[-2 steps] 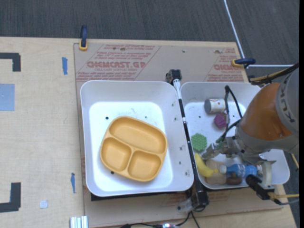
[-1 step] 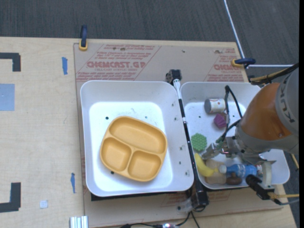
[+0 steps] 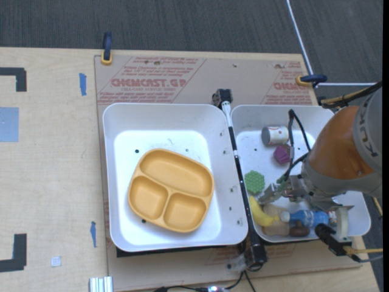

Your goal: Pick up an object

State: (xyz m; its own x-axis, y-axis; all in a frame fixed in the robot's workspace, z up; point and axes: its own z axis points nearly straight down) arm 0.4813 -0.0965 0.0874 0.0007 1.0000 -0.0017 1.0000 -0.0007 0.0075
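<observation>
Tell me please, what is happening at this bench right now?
A grey and orange robot arm reaches from the right into the right bin, trying to pick up an object. Its hand is low over a pile of small things near the front: a yellow banana-like piece, a green ball, a purple item and a small bottle. I cannot see anything held yet. The left bin holds a yellow divided plate, untouched.

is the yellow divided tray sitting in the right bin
No, the yellow three-compartment plastic tray lies in the left shallow white bin, while the right shallow white bin holds small items.
</observation>
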